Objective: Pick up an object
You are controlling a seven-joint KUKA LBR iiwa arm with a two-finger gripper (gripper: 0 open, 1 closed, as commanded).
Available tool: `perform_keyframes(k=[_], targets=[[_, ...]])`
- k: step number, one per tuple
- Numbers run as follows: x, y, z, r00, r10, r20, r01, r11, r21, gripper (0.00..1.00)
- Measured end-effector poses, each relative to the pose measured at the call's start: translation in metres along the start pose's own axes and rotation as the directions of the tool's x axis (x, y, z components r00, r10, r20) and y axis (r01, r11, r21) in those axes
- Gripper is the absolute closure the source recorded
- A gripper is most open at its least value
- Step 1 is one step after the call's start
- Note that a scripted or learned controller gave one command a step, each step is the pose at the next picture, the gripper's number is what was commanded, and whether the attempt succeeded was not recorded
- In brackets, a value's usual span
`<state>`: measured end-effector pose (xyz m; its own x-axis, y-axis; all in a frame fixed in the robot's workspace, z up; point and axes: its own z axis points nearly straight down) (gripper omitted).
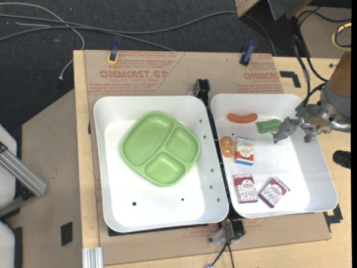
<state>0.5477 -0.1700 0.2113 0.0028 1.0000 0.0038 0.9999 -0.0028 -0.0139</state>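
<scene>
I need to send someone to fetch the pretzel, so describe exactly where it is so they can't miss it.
Look in the right bin, along its left wall. The pretzel lies below the hot dog and left of a small upright carton. It is the one brown knotted loop with holes; its neighbours are solid shapes.
</scene>
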Motion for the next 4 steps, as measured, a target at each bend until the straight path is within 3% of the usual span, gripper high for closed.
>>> perform_keyframes(k=[1,4], targets=[[0.000,0.003,-0.007,1.000,-0.003,0.003,0.003,1.000,-0.013,0.00],[0.000,0.004,0.129,1.000,-0.002,0.001,0.002,1.000,-0.009,0.00]])
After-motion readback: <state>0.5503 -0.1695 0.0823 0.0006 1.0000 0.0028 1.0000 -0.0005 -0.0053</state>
